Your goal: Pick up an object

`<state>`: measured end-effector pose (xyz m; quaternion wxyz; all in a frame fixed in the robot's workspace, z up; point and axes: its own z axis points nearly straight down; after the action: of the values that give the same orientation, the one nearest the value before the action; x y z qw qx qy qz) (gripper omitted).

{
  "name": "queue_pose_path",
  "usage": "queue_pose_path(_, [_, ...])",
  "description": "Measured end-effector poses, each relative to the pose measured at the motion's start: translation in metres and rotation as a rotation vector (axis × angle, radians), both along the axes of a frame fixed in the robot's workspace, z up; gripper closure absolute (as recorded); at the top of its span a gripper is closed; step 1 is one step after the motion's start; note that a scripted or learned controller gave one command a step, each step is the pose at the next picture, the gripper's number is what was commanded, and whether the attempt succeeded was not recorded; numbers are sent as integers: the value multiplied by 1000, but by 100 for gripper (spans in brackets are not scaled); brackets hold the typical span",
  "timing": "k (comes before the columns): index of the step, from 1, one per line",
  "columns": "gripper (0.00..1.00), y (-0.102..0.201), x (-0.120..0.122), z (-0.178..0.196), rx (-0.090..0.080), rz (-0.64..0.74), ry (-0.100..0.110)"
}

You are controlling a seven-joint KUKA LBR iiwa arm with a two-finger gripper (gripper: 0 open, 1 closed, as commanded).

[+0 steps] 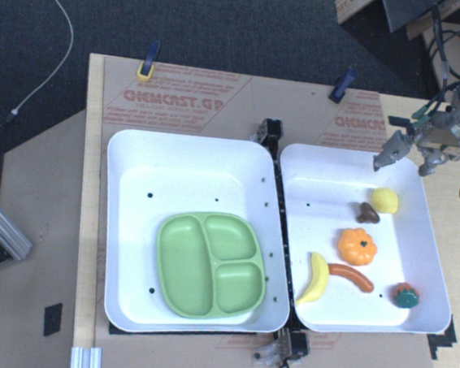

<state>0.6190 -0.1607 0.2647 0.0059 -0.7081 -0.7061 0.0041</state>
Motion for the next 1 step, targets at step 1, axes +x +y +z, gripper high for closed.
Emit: queue_pose_path(1, [0,0,2,8,-2,3,-13])
